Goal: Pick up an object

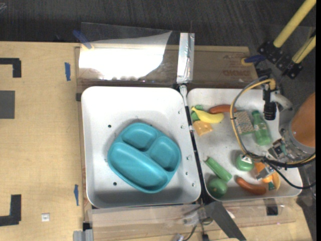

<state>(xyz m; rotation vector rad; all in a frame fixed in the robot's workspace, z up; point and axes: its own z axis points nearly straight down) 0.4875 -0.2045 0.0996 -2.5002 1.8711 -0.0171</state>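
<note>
Gripper (273,160) low in right bin (220,145), just beside orange toy (265,173) and red sausage (251,187) — open or shut, cannot tell. Centre on one toy, clear of neighbours and cables — then close.

Bright, even overhead light — strong glare on the clear sheet (123,59), soft focus.

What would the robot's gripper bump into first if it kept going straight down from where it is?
Probably the orange toy at the near right of the right bin; the gripper hangs roughly over it, beside a round green toy. Depth is hard to judge from above.
</note>
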